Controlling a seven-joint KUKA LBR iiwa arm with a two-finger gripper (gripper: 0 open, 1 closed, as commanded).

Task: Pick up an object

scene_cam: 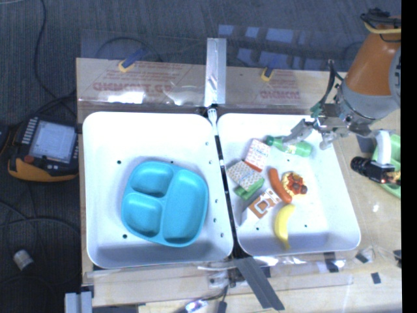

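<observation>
My gripper (309, 139) hangs over the back of the right bin (339, 201), open, with one grey finger (298, 131) stretched to the left and the other (324, 142) to the right. A green bottle (288, 147) lies on its side just below and left of the fingertips, and nothing sits between the fingers. Lower in the same bin are a red-and-white box (257, 154), a checkered box (240, 172), a small green piece (250, 188), an orange sausage (276, 182), a red food piece (296, 183), an orange-and-white carton (263, 205) and a banana (282, 224).
The left bin (104, 142) holds a blue divided plate (164, 202). A metal divider (215, 70) stands behind the joint of the bins. A handheld pendant (45, 149) lies on the floor at left. Dark and green items (381, 162) sit on the bench at right.
</observation>
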